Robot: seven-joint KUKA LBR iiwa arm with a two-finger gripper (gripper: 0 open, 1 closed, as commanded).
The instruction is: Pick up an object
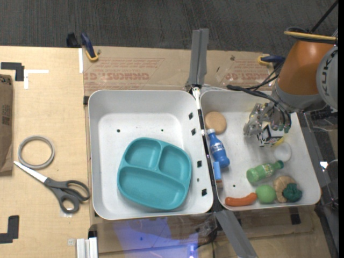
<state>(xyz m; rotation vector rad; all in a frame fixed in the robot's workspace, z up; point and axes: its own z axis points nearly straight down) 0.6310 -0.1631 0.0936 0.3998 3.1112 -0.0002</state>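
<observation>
- Gripper (267, 127) hangs over the right bin (307, 149); finger state cannot be told.
- Right bin contents: one tan ball (215, 122), one blue bottle (218, 149), one green bottle (264, 171), one orange sausage (241, 200), one green ball (265, 193).
- Left bin (99, 149): one teal divided plate (156, 173).
- On the bench: one pair of scissors (56, 187), one tape roll (36, 151).

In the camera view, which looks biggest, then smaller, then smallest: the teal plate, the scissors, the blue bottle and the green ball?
1. Teal plate
2. Scissors
3. Blue bottle
4. Green ball

None look alike in size.
</observation>
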